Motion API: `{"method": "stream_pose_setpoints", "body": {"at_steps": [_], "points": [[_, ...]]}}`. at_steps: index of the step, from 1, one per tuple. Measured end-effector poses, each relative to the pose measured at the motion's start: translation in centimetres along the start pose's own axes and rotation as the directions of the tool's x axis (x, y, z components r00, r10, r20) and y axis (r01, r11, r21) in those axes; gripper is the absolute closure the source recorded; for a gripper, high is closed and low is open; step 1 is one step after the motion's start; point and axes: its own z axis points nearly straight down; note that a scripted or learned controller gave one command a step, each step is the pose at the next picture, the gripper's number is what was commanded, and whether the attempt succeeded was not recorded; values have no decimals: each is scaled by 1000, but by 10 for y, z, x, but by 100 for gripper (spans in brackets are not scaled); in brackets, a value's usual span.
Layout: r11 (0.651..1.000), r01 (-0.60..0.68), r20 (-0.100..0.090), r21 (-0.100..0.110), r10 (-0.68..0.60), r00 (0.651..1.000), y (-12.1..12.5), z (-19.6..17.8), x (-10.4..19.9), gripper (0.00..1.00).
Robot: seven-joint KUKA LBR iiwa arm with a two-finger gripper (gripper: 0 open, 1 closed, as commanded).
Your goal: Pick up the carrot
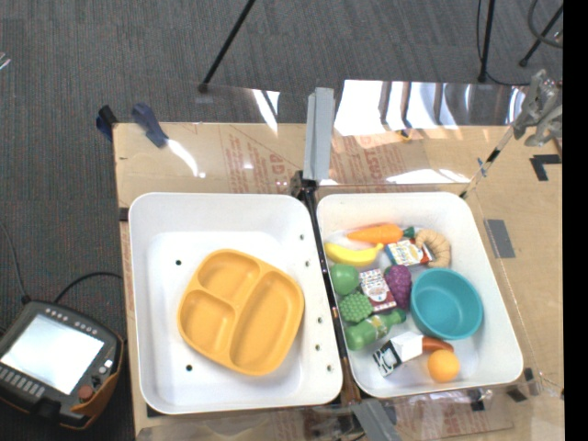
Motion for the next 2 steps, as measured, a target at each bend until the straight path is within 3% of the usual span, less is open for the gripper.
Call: {"method": "stream_pose_setpoints", "body": {"at_steps": [1,2], "points": [[972,233,-8,-24,-233,972,-16,185,52,100],[824,566,1,-18,-566,824,20,234,96,100]]}}
